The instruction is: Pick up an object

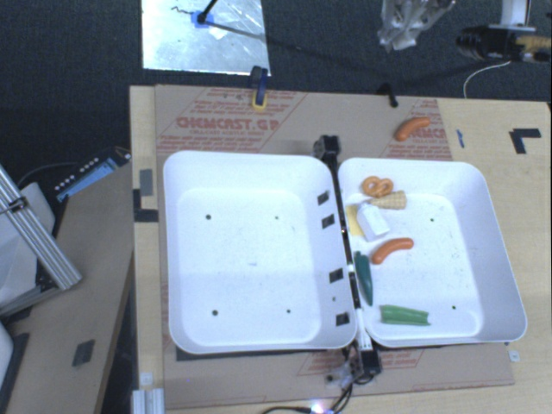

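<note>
The right bin (483, 231) holds a pretzel (376, 185), an ice cream cone (388, 201), a white block (373, 222), a yellow piece (353, 221), an orange sausage (392, 249), a dark green pepper (364, 279) and a green bean pod (404, 315). Another orange sausage (412, 128) lies on the cardboard behind that bin. My gripper (407, 20) hangs high at the top right, far above and behind the bins, with nothing visible between its fingers.
The left bin (250, 248) stands beside the right one, joined by a black clip strip (336, 231). A yellow and blue clamp (259, 89) sits at the cardboard's back edge. A metal sheet (203, 24) lies beyond it. Aluminium framing (34, 240) stands at the left.
</note>
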Controlling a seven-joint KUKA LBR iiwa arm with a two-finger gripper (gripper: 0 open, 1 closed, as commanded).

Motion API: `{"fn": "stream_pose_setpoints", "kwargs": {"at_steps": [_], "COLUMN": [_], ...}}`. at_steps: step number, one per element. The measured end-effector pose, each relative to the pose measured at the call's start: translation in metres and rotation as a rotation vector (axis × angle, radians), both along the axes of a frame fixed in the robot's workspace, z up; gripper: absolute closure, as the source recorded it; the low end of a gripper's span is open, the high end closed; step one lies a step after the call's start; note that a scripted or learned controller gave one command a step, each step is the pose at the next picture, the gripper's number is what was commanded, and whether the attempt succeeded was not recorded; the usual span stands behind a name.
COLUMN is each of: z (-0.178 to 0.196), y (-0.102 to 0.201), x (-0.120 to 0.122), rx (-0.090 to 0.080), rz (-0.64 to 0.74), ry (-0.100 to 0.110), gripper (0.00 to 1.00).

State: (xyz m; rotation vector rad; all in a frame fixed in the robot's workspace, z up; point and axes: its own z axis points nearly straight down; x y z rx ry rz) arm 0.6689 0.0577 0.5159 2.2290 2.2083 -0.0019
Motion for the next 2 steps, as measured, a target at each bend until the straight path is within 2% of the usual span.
{"fn": "stream_pose_setpoints", "kwargs": {"at_steps": [1,2], "z": [0.021,0.019], "y": [-0.098,-0.204], "x": [-0.001,-0.002], "rx": [-0.001,-0.001], "rz": [0.001,0.0], "ry": [-0.002,0.0], "gripper": [1.0,1.0]}}
